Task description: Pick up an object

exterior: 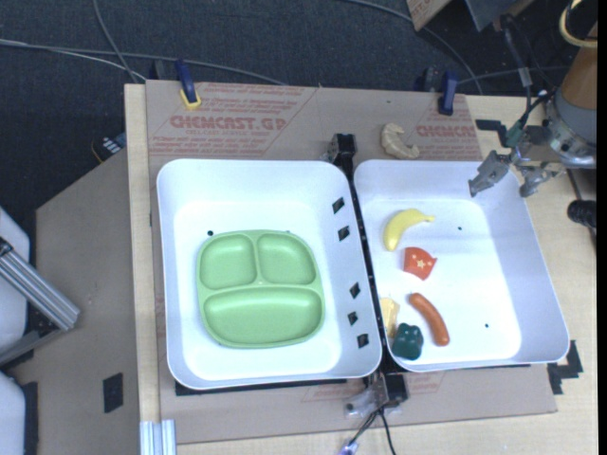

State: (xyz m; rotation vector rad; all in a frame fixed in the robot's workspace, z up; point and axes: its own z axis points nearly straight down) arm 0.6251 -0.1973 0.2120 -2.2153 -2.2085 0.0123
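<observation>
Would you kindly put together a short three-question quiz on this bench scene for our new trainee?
1. True or false: the green divided tray lies in the left bin as the camera sees it.
2. Multiple choice: which item lies nearest the gripper? A. the banana B. the sausage C. the green pepper
3. Fill in: the pale object beyond the bins rests on the ______ board, not in a bin.

Key:
1. True.
2. A.
3. Cardboard.
</observation>
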